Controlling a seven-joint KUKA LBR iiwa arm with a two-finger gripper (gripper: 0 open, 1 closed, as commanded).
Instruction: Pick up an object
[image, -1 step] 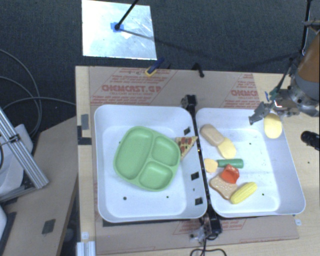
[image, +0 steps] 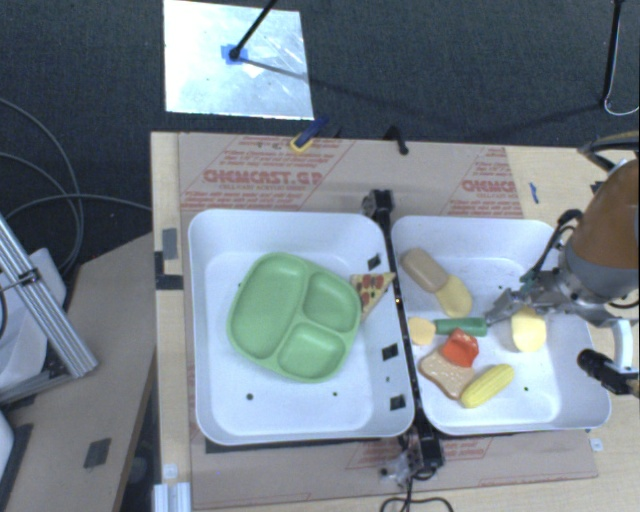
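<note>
The right bin (image: 500, 255) holds toy foods. A tan bread roll (image: 423, 268) lies at its upper left, with a yellow piece (image: 455, 296) next to it. Lower down are a small yellow wedge (image: 421, 331), a green stick (image: 462, 325), a red pepper (image: 460, 349), a toast slice (image: 443, 372) and a corn cob (image: 486, 384). A pale yellow fruit (image: 529, 331) rests at the right. My gripper (image: 507, 299) reaches in from the right, low over the bin, just above and left of that fruit. Nothing shows between its tips.
The left bin (image: 220, 400) holds a green divided plate (image: 293, 316) and a pizza slice (image: 371, 289) by the divider. Cardboard lies under both bins. The arm's wrist (image: 605, 250) covers the right bin's right rim.
</note>
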